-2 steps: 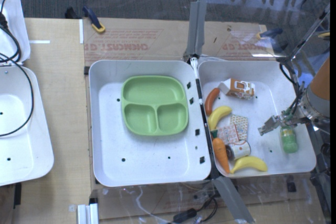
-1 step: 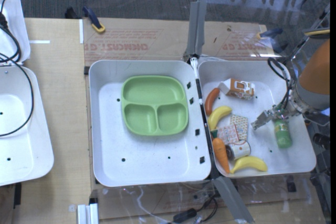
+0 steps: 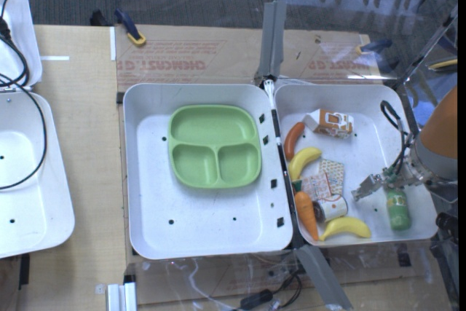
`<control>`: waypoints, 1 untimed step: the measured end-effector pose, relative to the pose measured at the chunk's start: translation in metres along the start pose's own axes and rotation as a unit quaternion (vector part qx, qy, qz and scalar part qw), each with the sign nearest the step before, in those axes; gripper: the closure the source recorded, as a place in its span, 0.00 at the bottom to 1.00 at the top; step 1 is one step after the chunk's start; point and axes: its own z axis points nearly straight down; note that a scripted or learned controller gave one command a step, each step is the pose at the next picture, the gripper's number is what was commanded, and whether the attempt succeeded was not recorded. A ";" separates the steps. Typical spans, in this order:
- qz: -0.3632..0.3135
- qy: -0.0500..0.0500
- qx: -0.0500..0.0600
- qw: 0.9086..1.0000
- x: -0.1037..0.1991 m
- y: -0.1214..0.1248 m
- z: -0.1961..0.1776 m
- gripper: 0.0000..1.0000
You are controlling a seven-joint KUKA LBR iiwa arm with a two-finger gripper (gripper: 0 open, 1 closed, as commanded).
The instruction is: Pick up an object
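Observation:
My gripper (image 3: 368,189) hangs low over the right bin (image 3: 378,100), near its right side, reaching in from the right edge. A green bottle (image 3: 397,210) lies just below and to the right of it. To its left lie a small can (image 3: 333,208), a patterned packet (image 3: 325,178) and a yellow banana (image 3: 348,229). Further left are a carrot (image 3: 306,213), a second banana (image 3: 303,160) and a red-orange sausage shape (image 3: 293,138). An orange and white carton (image 3: 333,123) sits at the back. Nothing shows in the gripper's grasp.
The left bin (image 3: 145,215) holds a green three-part plate (image 3: 215,146). A grey divider post (image 3: 272,40) rises between the bins at the back. A black cable loop (image 3: 392,115) lies by the right bin's far right wall. White equipment (image 3: 22,178) stands at the far left.

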 end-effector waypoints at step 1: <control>0.019 0.003 -0.006 1.000 -0.002 -0.007 -0.002 0.00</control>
